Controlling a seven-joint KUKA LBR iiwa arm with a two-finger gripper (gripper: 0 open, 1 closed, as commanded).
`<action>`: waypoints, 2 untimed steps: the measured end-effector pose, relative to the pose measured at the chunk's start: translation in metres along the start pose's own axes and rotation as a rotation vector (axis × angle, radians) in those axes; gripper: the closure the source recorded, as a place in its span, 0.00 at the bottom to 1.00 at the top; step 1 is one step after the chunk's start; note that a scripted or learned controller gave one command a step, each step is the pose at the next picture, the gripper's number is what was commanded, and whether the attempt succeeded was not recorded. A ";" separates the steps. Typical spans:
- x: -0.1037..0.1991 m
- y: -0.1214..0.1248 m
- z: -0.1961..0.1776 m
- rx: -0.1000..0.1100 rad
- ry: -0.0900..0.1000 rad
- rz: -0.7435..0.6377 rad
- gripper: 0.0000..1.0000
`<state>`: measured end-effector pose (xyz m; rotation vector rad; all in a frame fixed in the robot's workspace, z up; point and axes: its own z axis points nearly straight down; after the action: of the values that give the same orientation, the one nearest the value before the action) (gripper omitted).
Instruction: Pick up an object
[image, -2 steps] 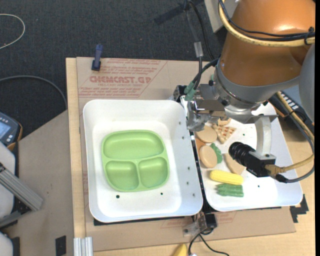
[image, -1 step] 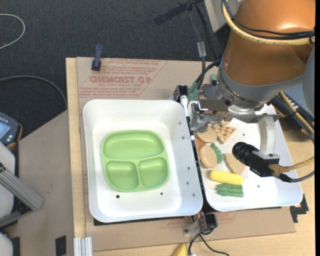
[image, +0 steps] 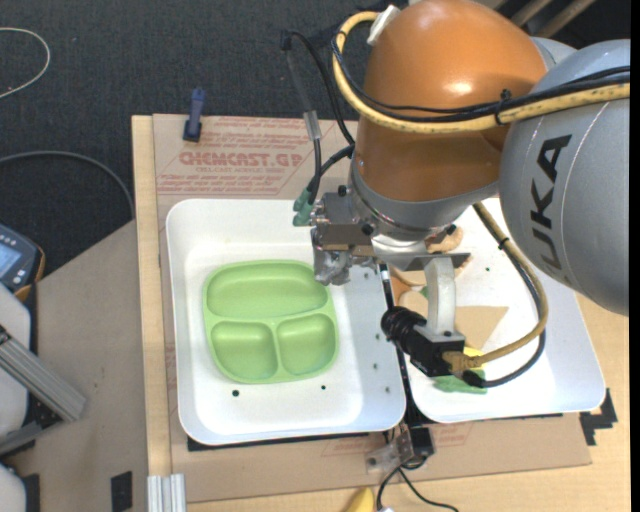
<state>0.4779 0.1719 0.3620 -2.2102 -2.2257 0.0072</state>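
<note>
A light green divided plate (image: 268, 320) with three compartments lies in the left white bin (image: 190, 300). My gripper (image: 333, 262) hangs over the plate's upper right corner, close to the wall between the two bins, and the big orange wrist above hides most of it. I see nothing held in it. In the right white bin (image: 570, 350) lie a tan triangular piece (image: 485, 320), a small green object (image: 462, 383) near the front, and a brown and orange item (image: 445, 240) partly hidden under the arm.
The bins sit on a cardboard sheet (image: 240, 150) with red print and a blue clip (image: 194, 113) at its back edge. A black connector and yellow cable (image: 430, 350) dangle from the arm over the divider. Dark floor and cables surround the bench.
</note>
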 end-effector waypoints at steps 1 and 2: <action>-0.061 0.016 0.101 0.005 -0.005 0.014 1.00; -0.092 0.064 0.160 0.000 -0.003 0.012 1.00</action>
<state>0.5418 0.0807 0.2020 -2.2250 -2.2138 0.0115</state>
